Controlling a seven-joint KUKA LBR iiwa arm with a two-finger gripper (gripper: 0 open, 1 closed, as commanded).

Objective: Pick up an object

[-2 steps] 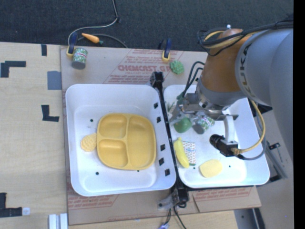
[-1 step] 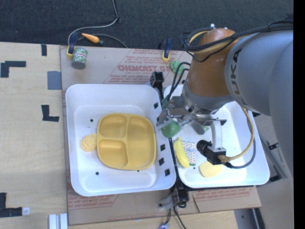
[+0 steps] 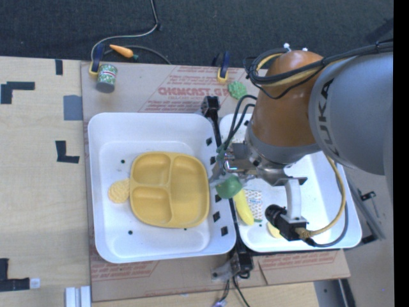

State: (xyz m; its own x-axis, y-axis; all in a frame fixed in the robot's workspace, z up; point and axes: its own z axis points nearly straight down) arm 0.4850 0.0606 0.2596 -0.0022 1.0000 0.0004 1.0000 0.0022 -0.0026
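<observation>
Two white bins (image 3: 96, 171) occupy mid-frame; the left holds a yellow divided plate (image 3: 170, 189). The gripper (image 3: 225, 171) hangs over the divider beside a green object (image 3: 228, 186), seemingly to grasp it; whether it grips cannot be told.

The bench top (image 3: 38, 190) was pale wood, with several dark tape marks (image 3: 64, 152) in angular shapes on its left part. A sheet of brown cardboard (image 3: 172, 91) with red printed letters lay on the bench under the two bins. Two clamps with yellow tips (image 3: 223, 69) held the far edge of the cardboard, one near the left corner and one near the middle. Behind the bench the floor (image 3: 223, 11) was a dark carpet with a fine speckled texture. A thin black cable (image 3: 153, 8) ran over this carpet toward the bench. The light was even and bright, with soft shadows.
</observation>
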